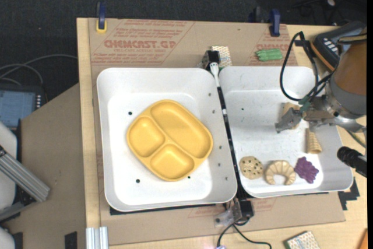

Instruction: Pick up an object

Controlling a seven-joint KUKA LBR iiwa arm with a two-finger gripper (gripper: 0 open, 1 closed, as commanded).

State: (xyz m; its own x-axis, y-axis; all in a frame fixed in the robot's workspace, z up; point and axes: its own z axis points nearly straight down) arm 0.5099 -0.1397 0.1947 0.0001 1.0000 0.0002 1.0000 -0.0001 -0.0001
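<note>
Watch the right-hand shallow white plastic bin: your grey two-finger gripper hangs over its middle, well apart from the pickable things, which lie along the bin's near edge. There sit a round chocolate-chip cookie, a tan toy croissant just beside it, and a purple grape-like cluster further right; a small beige ribbed cone lies a little above the cluster.

If the arm descends where it is, you should expect the jaws to close on bare bin floor. If it goes for the near row, the cookie and croissant are close enough that one finger could nudge the neighbour or land between them. The cone looks likely to roll if touched off-centre. The black cable looping off the wrist could also drag.

As for the jaws, the view is too small and dark to tell how far open they are; nothing is visible between them. The yellow three-compartment plastic tray in the left bin is far from the gripper.
</note>
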